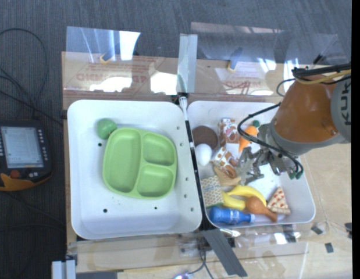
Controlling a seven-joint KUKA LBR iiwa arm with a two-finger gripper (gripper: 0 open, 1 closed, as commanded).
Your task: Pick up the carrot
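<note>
I see the carrot [248, 133] in the right bin [305, 205], upper middle, tip slanting down-left. My gripper [253, 166] hangs just below it, nothing visibly between the fingers; apart or together, can't tell. Carrot lies up-screen from the tool.

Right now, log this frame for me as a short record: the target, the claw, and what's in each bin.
target: carrot, orange, in the right bin, near its upper middle
claw: claw low over the right bin, just below the carrot; nothing seen between its fingers
left bin: green divided plate; green ball at the plate's upper left corner
right bin, others: brown round item, white egg, banana, blue bottle, pizza slice
task status: carrot not yet lifted
</note>
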